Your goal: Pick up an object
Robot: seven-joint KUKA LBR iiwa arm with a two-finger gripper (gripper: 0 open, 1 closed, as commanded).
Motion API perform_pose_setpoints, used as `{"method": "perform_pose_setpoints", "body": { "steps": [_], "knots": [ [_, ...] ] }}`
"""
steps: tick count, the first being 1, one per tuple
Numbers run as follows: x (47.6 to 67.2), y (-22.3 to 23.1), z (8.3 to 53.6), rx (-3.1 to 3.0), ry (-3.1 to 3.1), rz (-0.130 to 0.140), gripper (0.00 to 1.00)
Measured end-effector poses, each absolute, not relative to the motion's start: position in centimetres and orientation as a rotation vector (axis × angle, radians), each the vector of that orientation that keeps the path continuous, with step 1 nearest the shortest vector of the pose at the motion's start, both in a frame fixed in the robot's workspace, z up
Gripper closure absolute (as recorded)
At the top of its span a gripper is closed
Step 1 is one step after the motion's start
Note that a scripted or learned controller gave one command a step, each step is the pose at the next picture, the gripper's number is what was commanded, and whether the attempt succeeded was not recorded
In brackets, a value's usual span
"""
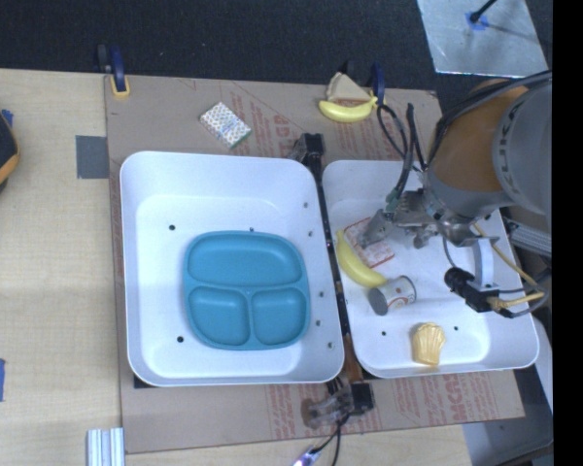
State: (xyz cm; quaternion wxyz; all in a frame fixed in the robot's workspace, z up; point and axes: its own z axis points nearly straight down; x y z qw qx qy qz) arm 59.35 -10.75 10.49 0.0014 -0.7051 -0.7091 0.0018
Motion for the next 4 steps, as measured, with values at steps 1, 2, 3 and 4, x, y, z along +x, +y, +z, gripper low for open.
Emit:
{"method": "perform_pose_setpoints", "body": {
  "steps": [1,2,3,4],
  "knots": [
    [52.8,-11.6,9.1,-2.214,-2.225,0.006,0.00],
    [61.7,-9.4,9.2,-2.216,-2.225,0.002,0.00],
    [63.5,-10.6,9.2,-2.216,-2.225,0.002,0.00],
    [63.5,-10.7,10.3,-2.212,-2.229,0.003,1.00]
  ]
}}
